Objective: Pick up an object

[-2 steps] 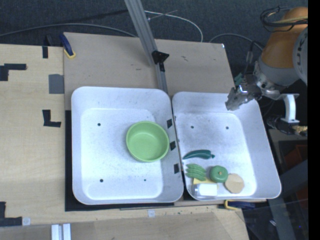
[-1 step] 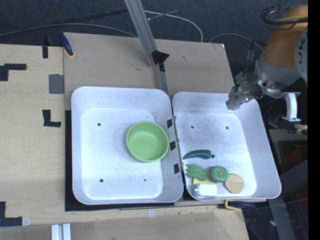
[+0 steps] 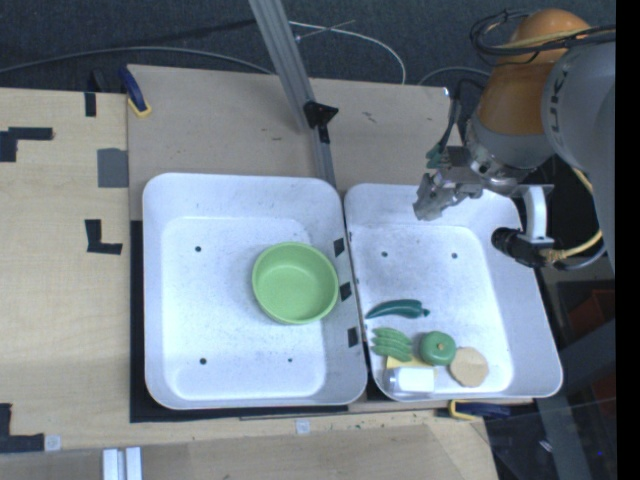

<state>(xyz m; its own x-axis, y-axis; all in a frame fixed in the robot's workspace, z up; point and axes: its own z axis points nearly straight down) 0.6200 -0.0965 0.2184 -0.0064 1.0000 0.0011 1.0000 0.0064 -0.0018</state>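
Here, one green bowl (image 3: 295,283) is seen in the left bin (image 3: 180,208), five small items clustered at the right bin's (image 3: 520,298) near edge, and the gripper's (image 3: 436,201) state cannot be told.

The left bin (image 3: 170,268) has bare floor on every side of the green bowl (image 3: 294,283), which sits right of its middle, near the wall shared by the 2 bins. In the right bin (image 3: 520,298), the far and middle floor lies open. Its near end is crowded: a dark green pepper (image 3: 398,310), a light green vegetable (image 3: 393,344), a green round piece (image 3: 436,348), a tan disc (image 3: 469,367) and a white block (image 3: 414,379) lie close together. A slanted grey pole (image 3: 285,53) crosses above the worktop (image 3: 220,118) behind the bins.
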